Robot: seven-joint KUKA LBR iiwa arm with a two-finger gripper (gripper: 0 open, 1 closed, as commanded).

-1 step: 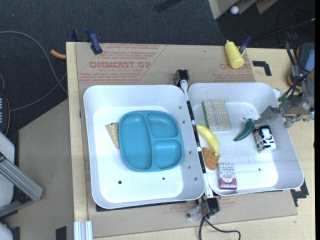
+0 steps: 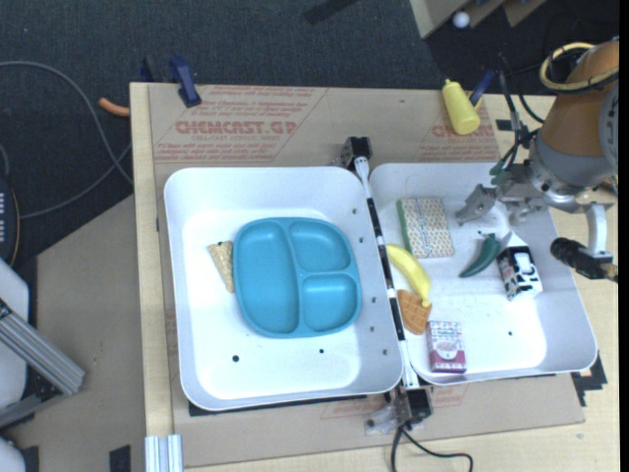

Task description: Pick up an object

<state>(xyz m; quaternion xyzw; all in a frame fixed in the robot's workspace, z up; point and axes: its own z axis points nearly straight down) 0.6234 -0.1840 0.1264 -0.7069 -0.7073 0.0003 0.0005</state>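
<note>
Right bin (image 2: 550,342): green pepper (image 2: 484,256) under tool (image 2: 499,207)

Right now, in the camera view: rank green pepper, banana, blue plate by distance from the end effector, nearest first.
From the end effector:
1. Green pepper, just below it in the right bin.
2. Banana, at that bin's left edge.
3. Blue plate, in the left bin.

My arm (image 2: 590,116) runs off the right edge, so its upper links are cut away. My gripper (image 2: 499,207) sits over the right bin (image 2: 550,352), and I can't tell how it stands from this angle. A tan wedge (image 2: 222,262) pokes out from under the blue divided plate (image 2: 295,274), mostly covered. The print on the pink box (image 2: 445,346) is too small to read.
</note>
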